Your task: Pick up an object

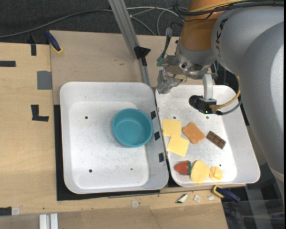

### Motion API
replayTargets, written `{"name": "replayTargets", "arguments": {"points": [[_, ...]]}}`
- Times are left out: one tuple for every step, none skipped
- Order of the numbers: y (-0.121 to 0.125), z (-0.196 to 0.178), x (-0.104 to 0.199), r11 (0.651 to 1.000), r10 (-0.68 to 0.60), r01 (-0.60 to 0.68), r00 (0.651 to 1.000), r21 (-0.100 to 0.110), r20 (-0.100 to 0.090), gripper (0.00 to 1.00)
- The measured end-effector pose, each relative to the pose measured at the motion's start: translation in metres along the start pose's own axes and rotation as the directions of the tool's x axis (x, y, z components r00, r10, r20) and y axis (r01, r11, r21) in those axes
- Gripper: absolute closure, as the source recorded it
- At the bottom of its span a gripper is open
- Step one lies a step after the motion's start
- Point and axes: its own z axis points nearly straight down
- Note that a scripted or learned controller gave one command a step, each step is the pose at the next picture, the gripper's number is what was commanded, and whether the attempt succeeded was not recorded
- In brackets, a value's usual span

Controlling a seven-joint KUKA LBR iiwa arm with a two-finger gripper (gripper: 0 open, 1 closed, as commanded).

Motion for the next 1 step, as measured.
{"name": "replayTargets", "arguments": {"points": [[-0.0033,0.0113,0.0608,1.0,-0.001,0.001,1.0,0.0,-0.001,1.0]]}}
